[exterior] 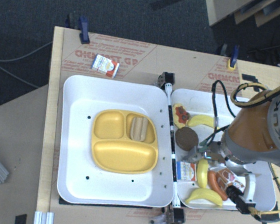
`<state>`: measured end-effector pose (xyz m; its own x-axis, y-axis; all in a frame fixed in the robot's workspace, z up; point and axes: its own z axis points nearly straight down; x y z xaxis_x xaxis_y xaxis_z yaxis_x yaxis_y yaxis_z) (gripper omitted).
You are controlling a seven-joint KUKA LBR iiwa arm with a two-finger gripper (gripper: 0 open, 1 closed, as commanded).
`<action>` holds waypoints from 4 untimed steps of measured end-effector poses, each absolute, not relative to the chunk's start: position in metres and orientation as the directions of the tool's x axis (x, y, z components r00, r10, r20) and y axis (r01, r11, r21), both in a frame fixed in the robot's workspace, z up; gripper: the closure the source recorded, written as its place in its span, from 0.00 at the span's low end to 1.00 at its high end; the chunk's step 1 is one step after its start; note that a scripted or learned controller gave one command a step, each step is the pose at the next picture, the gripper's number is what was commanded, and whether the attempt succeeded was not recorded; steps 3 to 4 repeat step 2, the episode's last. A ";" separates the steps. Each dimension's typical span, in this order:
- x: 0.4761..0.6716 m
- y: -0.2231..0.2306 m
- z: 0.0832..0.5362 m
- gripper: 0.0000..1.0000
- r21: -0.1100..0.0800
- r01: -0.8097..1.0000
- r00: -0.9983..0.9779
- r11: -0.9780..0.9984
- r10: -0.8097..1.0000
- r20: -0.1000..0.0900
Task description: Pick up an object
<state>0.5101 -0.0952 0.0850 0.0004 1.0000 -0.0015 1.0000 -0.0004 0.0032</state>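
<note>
Bananas [205,197] lie at the near edge of the right bin [268,198], beside a labelled packet [187,172], print unreadable. Left of this bin, the left bin [73,140] holds a yellow tray [122,156] with open room around. How far the claw [207,154] is open, I cannot tell.

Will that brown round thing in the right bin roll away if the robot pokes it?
Probably a bit. The brown round thing looks curved and smooth, so it may roll or slip. The banana and the bin wall beside it should stop it quickly.
</note>
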 end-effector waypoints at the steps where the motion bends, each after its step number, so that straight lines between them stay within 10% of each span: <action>1: 0.510 -0.095 0.095 1.00 0.004 1.000 0.000 0.000 1.000 -0.002; 2: 0.539 0.035 0.190 1.00 0.012 1.000 -0.014 0.014 1.000 0.004; 4: 0.539 0.035 0.190 1.00 0.012 1.000 -0.014 0.014 1.000 0.004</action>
